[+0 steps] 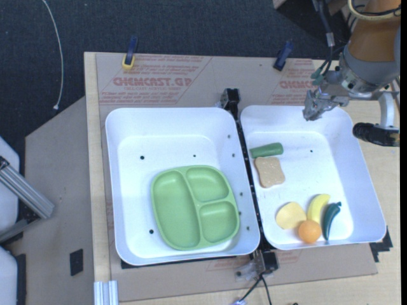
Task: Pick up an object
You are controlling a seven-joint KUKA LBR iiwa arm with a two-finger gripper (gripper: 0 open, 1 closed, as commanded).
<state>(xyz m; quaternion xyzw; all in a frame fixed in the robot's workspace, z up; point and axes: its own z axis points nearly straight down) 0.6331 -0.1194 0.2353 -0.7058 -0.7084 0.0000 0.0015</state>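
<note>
Pincer [316,110] of grey-and-orange arm [372,40] poised over far edge of right shallow white bin [362,164], near its far wall, tips pointing down. Whether spread or pressed together: cannot tell at this size and angle. Nothing seen pinched between tips.

Nearest candidates lie down-frame and leftward of pincer, against the divider side of the right bin: green cucumber-shaped piece [266,150], long axis running left-right across frame, and tan bread-slice shape [270,171] just below it, the two close or touching — not resolvable. Bare white floor between pincer and these; approach path looks unobstructed.

Farther out, at near corner of the same bin, tight cluster: pale yellow rounded piece [290,215], orange ball [310,231], yellow banana [318,207], dark green pepper [331,217], mutually touching or nearly so. Judged poor first target; little room for tips.

Cucumber judged best pick: short travel, closing direction across its short width. Risk: bin's left wall close behind its left end.

Left shallow white bin [127,145] carries green three-compartment plate [194,205]; well apart from pincer, not in play. Both bins on cardboard-covered desk [95,107].
</note>
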